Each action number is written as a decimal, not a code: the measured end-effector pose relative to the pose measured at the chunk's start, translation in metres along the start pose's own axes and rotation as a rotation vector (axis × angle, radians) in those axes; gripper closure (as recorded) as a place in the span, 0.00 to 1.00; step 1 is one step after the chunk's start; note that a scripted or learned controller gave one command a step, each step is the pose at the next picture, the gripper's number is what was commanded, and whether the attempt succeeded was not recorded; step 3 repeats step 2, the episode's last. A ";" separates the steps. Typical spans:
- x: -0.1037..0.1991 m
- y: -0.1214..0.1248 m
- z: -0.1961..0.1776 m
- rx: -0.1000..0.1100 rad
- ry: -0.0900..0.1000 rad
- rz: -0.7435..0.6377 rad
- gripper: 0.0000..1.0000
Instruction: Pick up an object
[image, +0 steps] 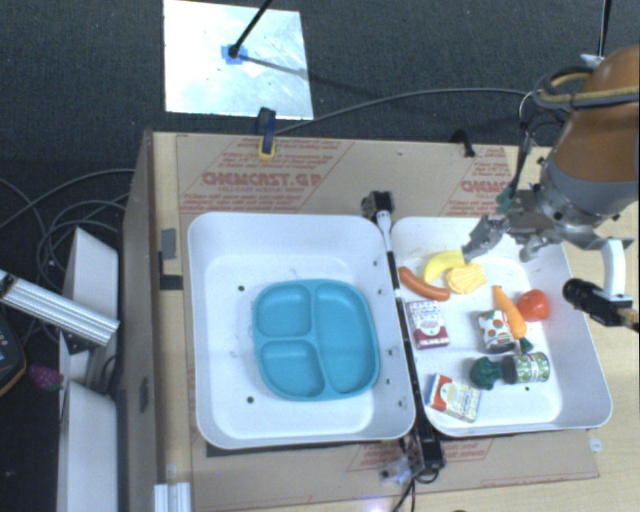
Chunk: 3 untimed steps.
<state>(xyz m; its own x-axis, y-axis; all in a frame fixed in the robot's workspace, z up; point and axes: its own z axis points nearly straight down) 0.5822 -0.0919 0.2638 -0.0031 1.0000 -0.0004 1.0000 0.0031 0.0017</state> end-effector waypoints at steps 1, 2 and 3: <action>-0.003 0.059 0.180 0.000 0.000 0.000 0.00; -0.003 0.058 0.170 0.005 0.001 -0.001 1.00; -0.003 0.058 0.170 0.005 0.001 -0.001 1.00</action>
